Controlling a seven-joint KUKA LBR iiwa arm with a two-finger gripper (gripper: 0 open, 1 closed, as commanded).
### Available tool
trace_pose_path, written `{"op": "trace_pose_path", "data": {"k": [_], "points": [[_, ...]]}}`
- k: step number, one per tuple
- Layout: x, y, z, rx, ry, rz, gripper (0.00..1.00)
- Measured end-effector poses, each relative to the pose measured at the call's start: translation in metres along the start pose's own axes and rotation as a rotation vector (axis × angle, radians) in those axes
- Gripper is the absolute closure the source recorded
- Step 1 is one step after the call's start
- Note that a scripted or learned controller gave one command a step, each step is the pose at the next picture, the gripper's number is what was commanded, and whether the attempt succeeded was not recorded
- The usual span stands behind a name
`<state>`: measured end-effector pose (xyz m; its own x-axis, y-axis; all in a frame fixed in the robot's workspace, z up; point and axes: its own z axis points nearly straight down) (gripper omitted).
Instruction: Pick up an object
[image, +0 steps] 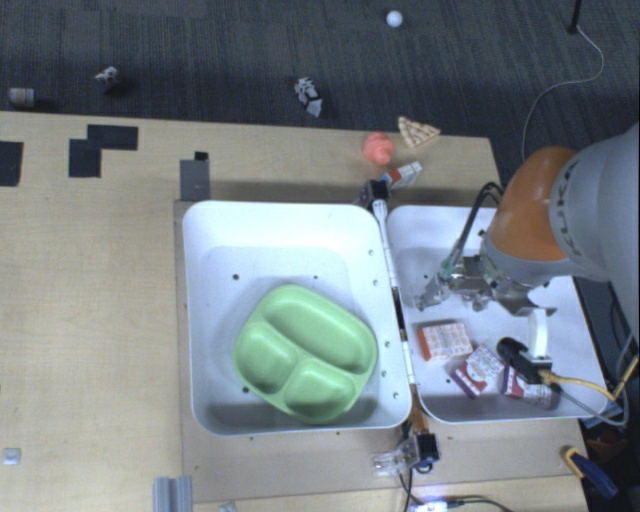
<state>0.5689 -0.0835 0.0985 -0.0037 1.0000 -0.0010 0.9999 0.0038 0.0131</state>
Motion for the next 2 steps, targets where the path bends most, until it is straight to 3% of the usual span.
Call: {"op": "trace_pose_path", "data": {"k": [1, 2], "points": [[-0.002, -0.032, 0.011, 0.002, -0.001, 0.002, 0.00], [-0.001, -0.030, -0.001, -0.003, -0.001, 0.000, 1.00]]}}
